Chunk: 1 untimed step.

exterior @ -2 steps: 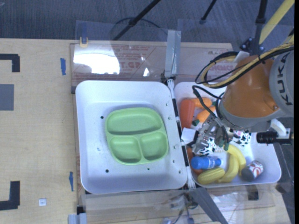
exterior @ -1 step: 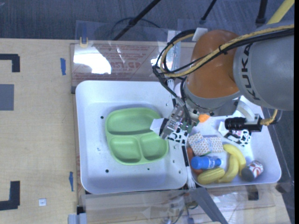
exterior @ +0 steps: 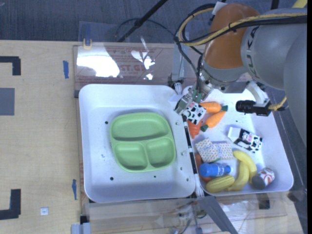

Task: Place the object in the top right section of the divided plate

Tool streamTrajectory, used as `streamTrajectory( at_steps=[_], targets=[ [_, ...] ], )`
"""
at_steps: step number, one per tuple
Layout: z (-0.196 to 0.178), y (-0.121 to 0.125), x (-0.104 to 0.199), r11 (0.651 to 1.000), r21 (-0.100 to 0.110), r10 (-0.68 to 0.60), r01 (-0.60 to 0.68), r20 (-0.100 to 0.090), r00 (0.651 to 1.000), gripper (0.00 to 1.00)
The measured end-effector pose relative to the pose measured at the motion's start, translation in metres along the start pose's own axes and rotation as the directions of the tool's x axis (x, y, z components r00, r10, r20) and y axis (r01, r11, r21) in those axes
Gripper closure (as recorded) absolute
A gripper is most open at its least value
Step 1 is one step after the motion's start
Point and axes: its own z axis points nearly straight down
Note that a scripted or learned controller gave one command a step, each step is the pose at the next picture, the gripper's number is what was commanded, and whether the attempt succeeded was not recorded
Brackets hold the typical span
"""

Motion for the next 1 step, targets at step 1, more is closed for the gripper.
streamTrajectory(
  at_steps=[1],
  targets=[
    [0.0071,0.0114,0.0169,0.999,-0.016,-0.045,0.045,0.003,0.999,1.00]
  ],
)
